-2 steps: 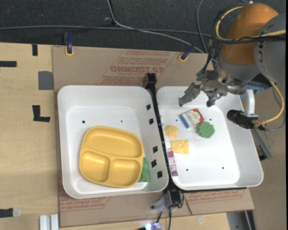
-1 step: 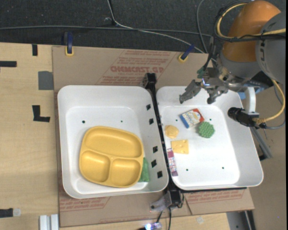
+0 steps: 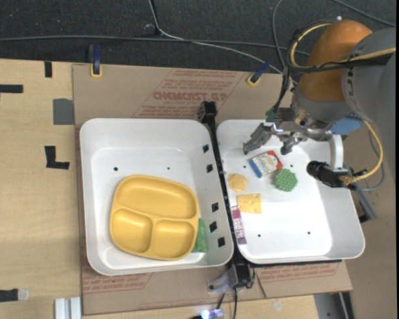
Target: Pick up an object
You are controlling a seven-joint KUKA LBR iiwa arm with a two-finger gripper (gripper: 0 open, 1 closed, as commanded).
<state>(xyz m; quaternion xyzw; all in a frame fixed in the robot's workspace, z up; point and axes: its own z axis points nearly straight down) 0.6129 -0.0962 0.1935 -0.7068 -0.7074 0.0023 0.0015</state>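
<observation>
Red printed lettering is seen on the brown cardboard sheet point(image 3: 186, 92) under the bins, upside down and too faint to be read with certainty. Print on the small packet point(image 3: 265, 162) is too small to be read.

- A single fixed camera is looking down at a slant from above the bench point(image 3: 26, 178), taking in both white bins point(image 3: 93, 138) side by side.
- The arm point(image 3: 339, 52) is entering from the right, while the far edge is running into dark backdrop.
</observation>
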